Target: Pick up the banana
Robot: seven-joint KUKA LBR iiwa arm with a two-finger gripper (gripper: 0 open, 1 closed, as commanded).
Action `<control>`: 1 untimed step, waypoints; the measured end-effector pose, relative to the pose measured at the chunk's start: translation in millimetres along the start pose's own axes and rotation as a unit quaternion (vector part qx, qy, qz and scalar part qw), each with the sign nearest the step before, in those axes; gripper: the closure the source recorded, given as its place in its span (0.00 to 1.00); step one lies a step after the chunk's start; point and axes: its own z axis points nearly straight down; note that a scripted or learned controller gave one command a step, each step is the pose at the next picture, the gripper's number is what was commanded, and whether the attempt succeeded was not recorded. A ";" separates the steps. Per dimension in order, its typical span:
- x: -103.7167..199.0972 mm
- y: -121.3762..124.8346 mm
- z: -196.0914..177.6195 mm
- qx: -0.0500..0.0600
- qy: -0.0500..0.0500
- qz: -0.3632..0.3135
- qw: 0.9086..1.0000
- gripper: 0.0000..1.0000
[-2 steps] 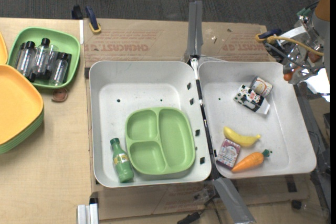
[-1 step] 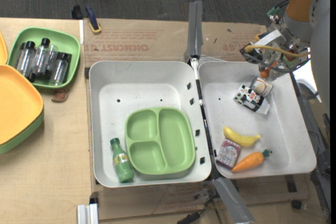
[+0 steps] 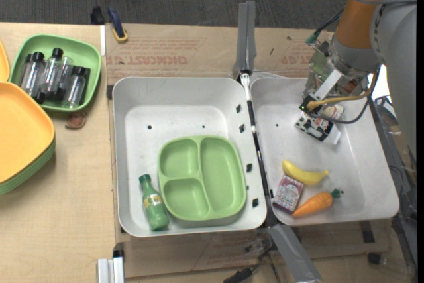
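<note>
The yellow banana [image 3: 304, 173] lies in the right bin [image 3: 351, 209], near its front, curved and flat on the floor. A small red-and-white packet [image 3: 288, 194] touches its front side, and an orange carrot [image 3: 314, 203] lies just to the right of that. My gripper [image 3: 315, 124] hangs above the middle of the right bin, behind the banana and well apart from it. Nothing from the bin shows between its black fingers, and their spacing is too small to read.
The left bin [image 3: 132, 109] holds a green three-part tray [image 3: 201, 177] and a green bottle [image 3: 153, 203] at its front left. A green tub of dark bottles [image 3: 54, 73] and stacked orange plates [image 3: 23, 139] sit on the bench at far left.
</note>
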 end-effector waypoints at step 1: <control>-22.5 22.6 -131.2 -0.002 0.000 -0.237 0.972 1.00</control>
